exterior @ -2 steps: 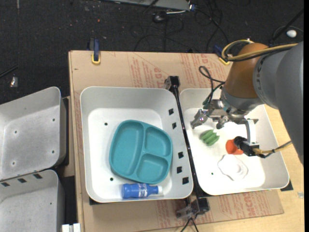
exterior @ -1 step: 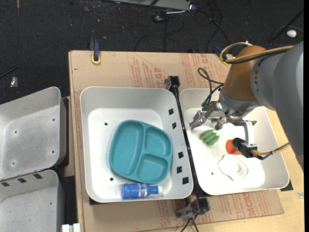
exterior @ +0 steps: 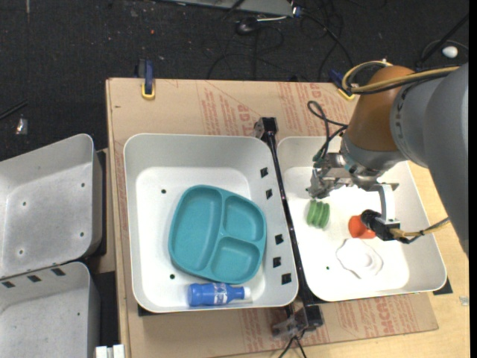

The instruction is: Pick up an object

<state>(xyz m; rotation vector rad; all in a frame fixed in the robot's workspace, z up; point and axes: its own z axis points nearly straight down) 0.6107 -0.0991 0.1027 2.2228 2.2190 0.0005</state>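
Note:
In the right bin point(exterior: 425, 274) a small green ribbed object point(exterior: 319, 213) lies near the left wall. My gripper point(exterior: 322, 186) hangs just above and behind it, pointing down over the bin's left part. An orange-red object point(exterior: 358, 226) sits in the bin's middle, and a white crumpled object point(exterior: 360, 259) lies in front of it. In the left bin point(exterior: 141, 162) a teal divided plate point(exterior: 218, 233) lies flat, with a blue bottle point(exterior: 215, 294) on its side at the front wall.
A black divider strip point(exterior: 277, 177) runs between the two bins. The bins stand on a cardboard-covered bench point(exterior: 216, 103). White bin lids point(exterior: 45, 200) lie off the bench to the left. The arm's grey body and orange band point(exterior: 380, 110) overhang the right bin's back.

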